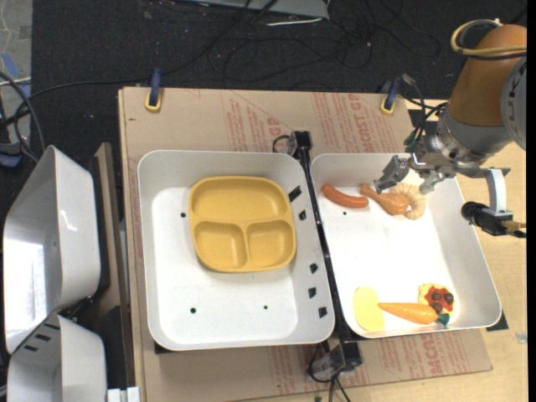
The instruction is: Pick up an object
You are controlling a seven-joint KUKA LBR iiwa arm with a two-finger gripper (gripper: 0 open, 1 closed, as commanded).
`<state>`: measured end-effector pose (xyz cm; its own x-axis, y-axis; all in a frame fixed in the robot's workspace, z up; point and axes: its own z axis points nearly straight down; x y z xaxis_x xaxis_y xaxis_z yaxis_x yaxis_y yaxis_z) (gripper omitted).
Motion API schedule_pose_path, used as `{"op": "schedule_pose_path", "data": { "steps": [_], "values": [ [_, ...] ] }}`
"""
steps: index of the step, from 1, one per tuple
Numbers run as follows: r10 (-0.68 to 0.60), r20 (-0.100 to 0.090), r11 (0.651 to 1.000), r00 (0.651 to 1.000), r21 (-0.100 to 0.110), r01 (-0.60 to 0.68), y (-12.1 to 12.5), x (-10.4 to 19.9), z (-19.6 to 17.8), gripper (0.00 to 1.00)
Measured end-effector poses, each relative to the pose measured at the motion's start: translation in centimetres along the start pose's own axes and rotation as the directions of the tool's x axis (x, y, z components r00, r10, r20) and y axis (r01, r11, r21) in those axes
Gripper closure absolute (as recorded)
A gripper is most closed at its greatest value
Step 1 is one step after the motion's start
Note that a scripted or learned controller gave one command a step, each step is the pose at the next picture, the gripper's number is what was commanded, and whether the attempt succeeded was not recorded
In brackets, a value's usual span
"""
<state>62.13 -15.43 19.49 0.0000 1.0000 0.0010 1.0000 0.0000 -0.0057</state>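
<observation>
We count two shallow white bins side by side on the desk (pixel 218 111), one arm and one tool. The left bin (pixel 167 308) contains one yellow sectioned plate (pixel 243 223) with three compartments, lying flat toward the far half of the bin. The right bin (pixel 469 266) contains five toy food items: one sausage (pixel 344 196), one chicken drumstick (pixel 400 200), one yellow disc (pixel 367 307), one carrot (pixel 408 311) and one small pizza slice (pixel 438 297).

The sausage lies at the far left of the right bin, just beside the drumstick, which lies to its right. The disc, the carrot and the pizza slice are grouped along the near wall; the carrot overlaps the right edge of the disc and reaches to the pizza slice.

The arm (pixel 486 82) enters from the right, above the far right corner of the right bin. The tool (pixel 412 174) is over the far part of the right bin, directly above the drumstick. Its two fingers stand apart, one toward the left end of the drumstick and one toward the right end. We cannot tell whether either finger touches it.

Two yellow-handled clamps (pixel 153 99) hold the far edge of the desk. More white bins (pixel 50 224) stand at the left, off the desk. Cables (pixel 251 48) run across the dark floor beyond.
</observation>
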Motion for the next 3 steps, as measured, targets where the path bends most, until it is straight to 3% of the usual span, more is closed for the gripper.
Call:
{"op": "schedule_pose_path", "data": {
  "steps": [1,2,3],
  "values": [
    [0.0,0.0,1.0,1.0,0.0,0.0,0.2,0.2,6.4,0.0],
    [0.001,0.001,1.0,1.0,-0.002,-0.001,0.1,0.2,10.5,0.0],
    [0.001,0.002,1.0,1.0,-0.008,-0.001,0.3,0.2,9.2,1.0]
  ]
}}
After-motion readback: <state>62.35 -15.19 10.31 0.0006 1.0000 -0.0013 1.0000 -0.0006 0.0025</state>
